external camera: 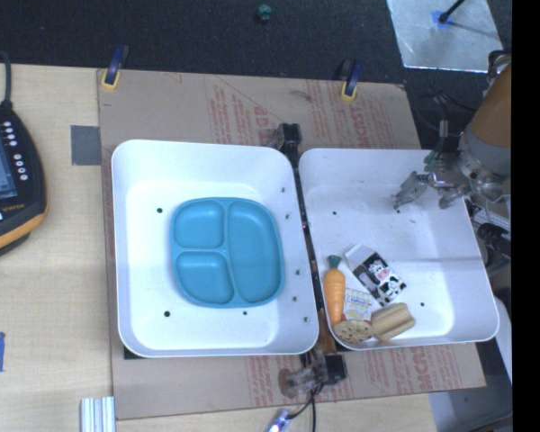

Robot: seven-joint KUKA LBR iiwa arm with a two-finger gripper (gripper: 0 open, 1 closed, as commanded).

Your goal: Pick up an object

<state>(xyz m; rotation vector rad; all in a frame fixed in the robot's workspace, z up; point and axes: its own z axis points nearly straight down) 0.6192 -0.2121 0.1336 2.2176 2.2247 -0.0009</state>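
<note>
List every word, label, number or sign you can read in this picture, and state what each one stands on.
None can be read for certain.
Cardboard sheet: red printed lettering, too blurred.
Handheld pendant: screen too small to read.
Black-and-white packet in the right bin: pattern, no legible words.

Free room and obstacles in the two bins

The right bin (450,241) is being left bare across its far and middle floor, while its near left corner is being crowded by a carrot (334,293), a carton (376,274) and a cookie (352,331); the left bin (135,241) is being blocked centrally by a blue tray (226,251).
</note>
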